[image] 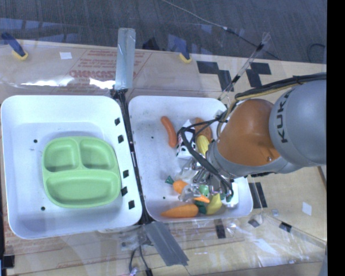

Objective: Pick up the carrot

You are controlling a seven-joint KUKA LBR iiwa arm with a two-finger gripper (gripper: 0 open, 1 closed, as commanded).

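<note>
Orange and tapered, the carrot [181, 211] lies on its side along the lower wall of the right bin [142, 154], in the lower middle of the frame. Its thicker end points right, toward a heap of toy food, and its narrow tip points left. Its skin looks smooth and evenly coloured.

Just above and to the right of the carrot, the jaws [210, 191] reach down into that heap, low in the right bin. They sit close to the carrot but not on it; nothing of the carrot is between them. Cables and toy pieces crowd around them, so it cannot be told whether they are open or closed.

The heap holds a yellow banana [214, 203], a small orange piece with green [177, 184] and other bits too tangled to name. A reddish sausage [169, 131] lies alone higher in the same bin.

The grey arm with its orange band [247, 134] enters from the right of the frame. In the left bin [11, 154], a green divided plate [80, 171] rests at the middle.
</note>
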